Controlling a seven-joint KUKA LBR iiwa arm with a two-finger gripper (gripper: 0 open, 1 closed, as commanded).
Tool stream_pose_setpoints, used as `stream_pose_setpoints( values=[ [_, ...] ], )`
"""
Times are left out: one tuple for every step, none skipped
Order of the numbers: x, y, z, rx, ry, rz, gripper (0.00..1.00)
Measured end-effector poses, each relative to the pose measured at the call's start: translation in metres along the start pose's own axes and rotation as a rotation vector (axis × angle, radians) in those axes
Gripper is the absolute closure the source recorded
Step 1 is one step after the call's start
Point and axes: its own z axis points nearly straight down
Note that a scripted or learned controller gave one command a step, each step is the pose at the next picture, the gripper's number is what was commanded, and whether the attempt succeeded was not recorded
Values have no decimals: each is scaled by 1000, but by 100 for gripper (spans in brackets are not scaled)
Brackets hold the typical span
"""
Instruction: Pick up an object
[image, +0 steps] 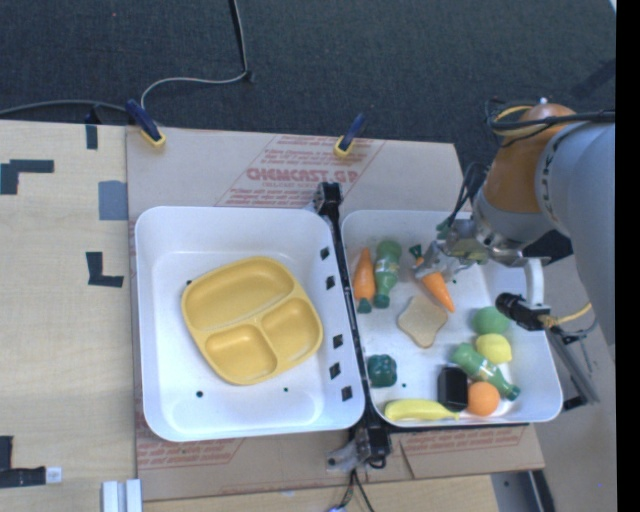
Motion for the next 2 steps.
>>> stream_pose_setpoints(
  values=[
    [24, -47, -35, -1, -1, 2, 100],
    [82, 1, -77, -2, 0, 0, 100]
  ],
)
